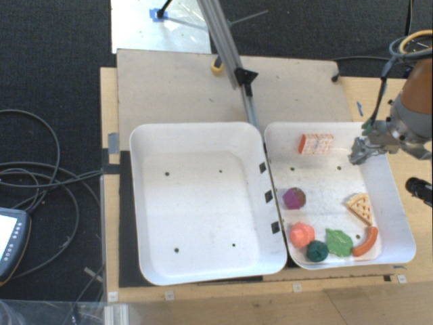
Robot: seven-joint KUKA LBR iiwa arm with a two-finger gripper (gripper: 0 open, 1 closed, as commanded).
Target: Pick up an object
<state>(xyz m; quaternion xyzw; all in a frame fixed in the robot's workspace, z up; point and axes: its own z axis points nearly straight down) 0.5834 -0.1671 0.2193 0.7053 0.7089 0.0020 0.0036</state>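
Note:
The right bin point(387, 171) holds several toy foods. A pink-and-white wafer block point(316, 143) lies near its far edge. A purple piece point(293, 198) sits by the left wall. Along the near side lie an orange-pink ball point(302, 234), a dark green ball point(316, 250), a bright green leafy piece point(339, 242), an orange sausage point(366, 242) and a pizza slice point(360, 208). My gripper point(359, 153) hangs over the bin's far right part, to the right of the wafer block and apart from it. Nothing shows between its fingers.
The left bin point(145, 202) sits beside the right one, their walls touching near the middle. A slanted metal pole point(223, 36) crosses the bench at the back. Cables point(40, 181) and a tablet point(10, 239) lie on the floor at the left.

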